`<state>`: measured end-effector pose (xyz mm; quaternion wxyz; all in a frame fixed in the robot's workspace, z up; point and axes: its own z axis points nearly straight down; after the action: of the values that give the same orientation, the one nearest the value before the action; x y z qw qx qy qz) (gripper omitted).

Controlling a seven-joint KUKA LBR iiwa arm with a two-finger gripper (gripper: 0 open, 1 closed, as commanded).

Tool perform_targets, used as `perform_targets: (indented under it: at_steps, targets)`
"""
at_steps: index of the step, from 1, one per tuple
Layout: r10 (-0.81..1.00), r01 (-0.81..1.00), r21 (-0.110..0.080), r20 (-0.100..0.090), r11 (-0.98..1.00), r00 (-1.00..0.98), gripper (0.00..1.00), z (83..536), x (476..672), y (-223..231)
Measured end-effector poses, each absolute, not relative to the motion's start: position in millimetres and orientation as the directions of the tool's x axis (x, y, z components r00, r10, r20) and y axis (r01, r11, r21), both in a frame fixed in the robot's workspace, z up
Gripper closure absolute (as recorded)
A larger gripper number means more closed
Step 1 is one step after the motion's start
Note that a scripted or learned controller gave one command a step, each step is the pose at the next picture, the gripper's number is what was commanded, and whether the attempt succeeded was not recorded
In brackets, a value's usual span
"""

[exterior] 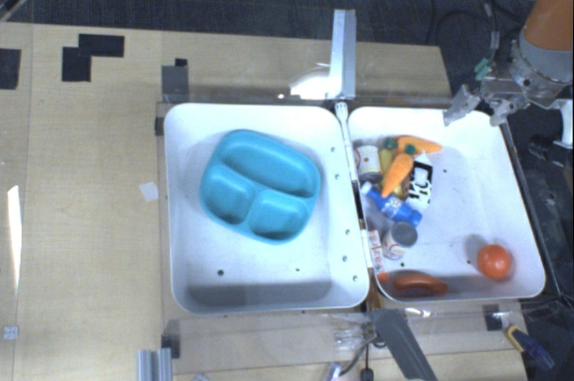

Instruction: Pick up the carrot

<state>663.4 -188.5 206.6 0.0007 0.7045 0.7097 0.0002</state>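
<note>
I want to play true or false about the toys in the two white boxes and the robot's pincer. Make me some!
1. The blue plastic tray with three compartments lies in the left white bin. True.
2. The orange toy carrot lies in the left bin. False: it lies in the right white bin, in the pile by the divider.
3. The pincer holds the carrot. False: it hangs at the right bin's far corner, apart from the carrot.
4. A round orange-red ball sits alone near the right bin's front right corner. True.
5. The tray is full of toys. False: nothing lies in it.
</note>
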Motion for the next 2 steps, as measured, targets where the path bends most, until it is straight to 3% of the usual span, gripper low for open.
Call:
perform_targets:
  at_steps: [1,2]
  targets:
    - [0.997,0.997,0.013,-0.003,-0.075,0.075,0.0,107,664.4,-122]
    - [0.997,0.997,0.008,-0.001,0.073,-0.073,0.0,87,644.8,-135]
